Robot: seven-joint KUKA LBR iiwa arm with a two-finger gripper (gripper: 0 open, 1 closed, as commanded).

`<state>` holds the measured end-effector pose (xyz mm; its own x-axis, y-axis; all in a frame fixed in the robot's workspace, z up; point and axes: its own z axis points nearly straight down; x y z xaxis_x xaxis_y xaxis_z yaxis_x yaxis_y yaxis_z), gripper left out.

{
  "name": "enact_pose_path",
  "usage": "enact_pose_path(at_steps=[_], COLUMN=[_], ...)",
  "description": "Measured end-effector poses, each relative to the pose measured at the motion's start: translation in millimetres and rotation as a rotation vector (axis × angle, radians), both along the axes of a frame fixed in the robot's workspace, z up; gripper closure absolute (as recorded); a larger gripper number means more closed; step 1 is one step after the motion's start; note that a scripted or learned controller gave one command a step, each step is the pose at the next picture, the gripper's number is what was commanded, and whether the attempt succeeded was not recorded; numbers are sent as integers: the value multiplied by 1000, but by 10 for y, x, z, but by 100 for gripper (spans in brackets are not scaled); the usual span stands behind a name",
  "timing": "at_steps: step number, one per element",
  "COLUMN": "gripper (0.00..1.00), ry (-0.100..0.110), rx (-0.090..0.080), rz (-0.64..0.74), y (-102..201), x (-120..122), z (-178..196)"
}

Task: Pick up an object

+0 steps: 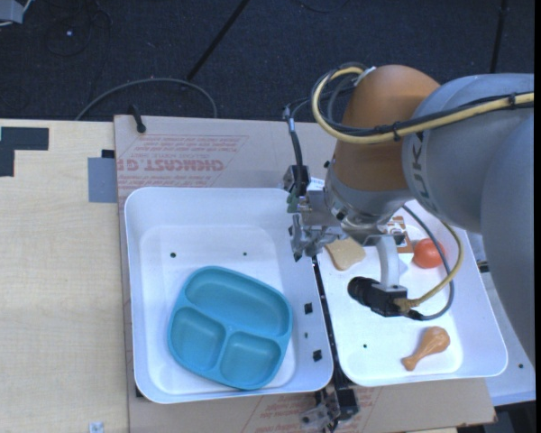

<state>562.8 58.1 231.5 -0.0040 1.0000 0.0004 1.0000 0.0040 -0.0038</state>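
Pincer (305, 228) at frame centre, low over the seam between the left bin (153, 260) and the right bin (379, 336); no telling how far open, or whether anything is gripped. Tan bread slice (345, 255) just right of it and slightly lower, in the right bin. Farther right, a red ball (426, 253); toward lower right, a drumstick (426, 346). Blue divided plate (229, 325) at lower left, in the left bin.

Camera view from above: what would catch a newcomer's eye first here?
The big grey arm with its orange band, reaching in from the right, dominates. Next comes the bright blue divided tray lying in the left bin. The right bin holds small things: a tan drumstick shape, a red-orange piece and a tan slice.
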Motion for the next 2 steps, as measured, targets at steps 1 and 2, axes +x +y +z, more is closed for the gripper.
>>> enact_pose_path(at_steps=[1, 2], gripper=[100, 0], ry=[0, 1], rx=[0, -1], rz=[0, -2], y=[477, 465], x=[22, 19], z=[53, 51])
